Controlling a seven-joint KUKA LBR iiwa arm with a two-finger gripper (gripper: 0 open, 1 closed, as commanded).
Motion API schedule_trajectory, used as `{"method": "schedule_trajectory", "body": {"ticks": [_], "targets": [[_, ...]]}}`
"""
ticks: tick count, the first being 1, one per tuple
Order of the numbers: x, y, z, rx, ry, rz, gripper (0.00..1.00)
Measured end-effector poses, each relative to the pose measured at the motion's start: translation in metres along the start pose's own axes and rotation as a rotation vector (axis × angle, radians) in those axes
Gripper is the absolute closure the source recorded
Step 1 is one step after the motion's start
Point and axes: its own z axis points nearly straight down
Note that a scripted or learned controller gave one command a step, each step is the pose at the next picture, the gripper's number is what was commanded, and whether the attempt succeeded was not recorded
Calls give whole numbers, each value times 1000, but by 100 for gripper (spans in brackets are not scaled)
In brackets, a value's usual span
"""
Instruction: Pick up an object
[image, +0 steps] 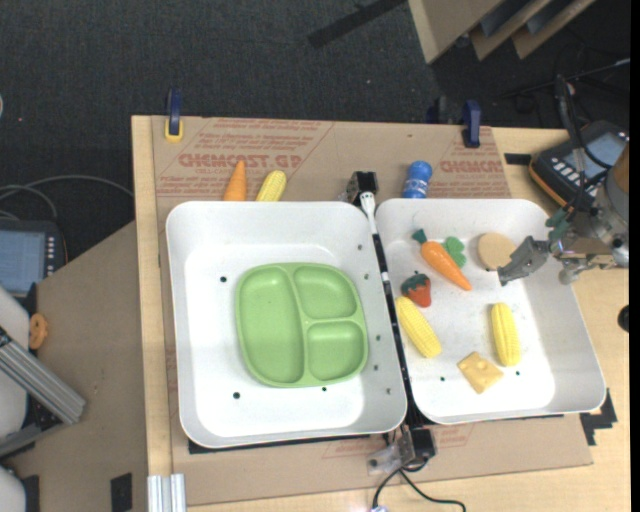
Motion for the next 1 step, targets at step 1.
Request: {"method": "schedule_trajectory", "body": {"ticks": [1], "targets": [[-33, -24, 117, 10, 2, 4, 0]]}}
